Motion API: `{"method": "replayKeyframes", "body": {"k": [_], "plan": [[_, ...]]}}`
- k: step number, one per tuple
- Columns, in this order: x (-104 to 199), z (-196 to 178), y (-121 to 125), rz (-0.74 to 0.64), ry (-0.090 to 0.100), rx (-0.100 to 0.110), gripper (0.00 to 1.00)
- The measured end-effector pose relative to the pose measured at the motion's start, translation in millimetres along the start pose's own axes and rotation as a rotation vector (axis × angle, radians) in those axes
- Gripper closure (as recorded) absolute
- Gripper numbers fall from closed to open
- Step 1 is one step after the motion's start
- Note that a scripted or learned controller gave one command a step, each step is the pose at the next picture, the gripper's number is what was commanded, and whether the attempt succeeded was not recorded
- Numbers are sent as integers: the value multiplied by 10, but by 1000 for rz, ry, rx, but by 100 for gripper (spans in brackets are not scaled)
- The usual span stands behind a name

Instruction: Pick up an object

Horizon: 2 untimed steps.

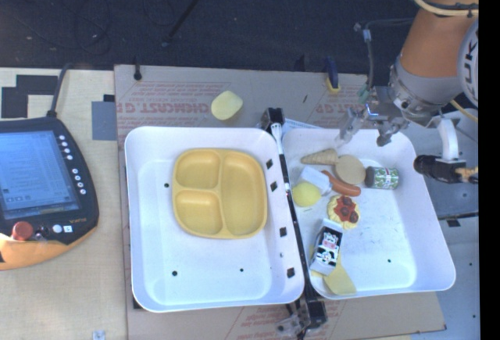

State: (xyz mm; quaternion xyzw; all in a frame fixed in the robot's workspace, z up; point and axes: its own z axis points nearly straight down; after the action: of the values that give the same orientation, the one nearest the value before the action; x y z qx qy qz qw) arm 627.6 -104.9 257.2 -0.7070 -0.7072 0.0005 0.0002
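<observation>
- Hanging over the far edge of the right bin (437,252), the gripper (367,127) sits below the arm's orange band (441,26), with its two fingers spread apart and nothing between them.
- One fingertip (346,131) points down toward the far left part of that bin; the other lies further right, near the far rim.
- The right bin holds the loose objects, clustered in its left half:
  - a pale cone-shaped piece (319,157) lies just near of the gripper, beside a tan round item (351,170);
  - a small dark green can (383,177) lies on its side just right of the tan item;
  - a red sausage-like piece (344,187) touches the near edge of the tan item;
  - a yellow ball-like object (306,195) sits by the bin's left wall;
  - a pizza-slice toy (343,212) with red topping lies near of the sausage;
  - a small black-and-white carton (327,248) lies nearer still, with a yellow wedge (340,280) at the near rim.
- The left bin (156,268) carries a yellow divided plate (219,192) (three compartments, all bare).
- A yellow sponge-like lump (226,105) rests on the cardboard beyond the left bin, outside both bins.
- A control pendant (43,182) with a lit screen lies at the far left of the bench.
</observation>
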Motion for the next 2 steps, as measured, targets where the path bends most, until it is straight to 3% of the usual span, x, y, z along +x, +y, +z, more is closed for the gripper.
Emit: {"method": "replayKeyframes", "body": {"k": [1,2], "plan": [[-255,1558,-718,1,0,0,0],[62,1680,-992,2,-1,-5,0]]}}
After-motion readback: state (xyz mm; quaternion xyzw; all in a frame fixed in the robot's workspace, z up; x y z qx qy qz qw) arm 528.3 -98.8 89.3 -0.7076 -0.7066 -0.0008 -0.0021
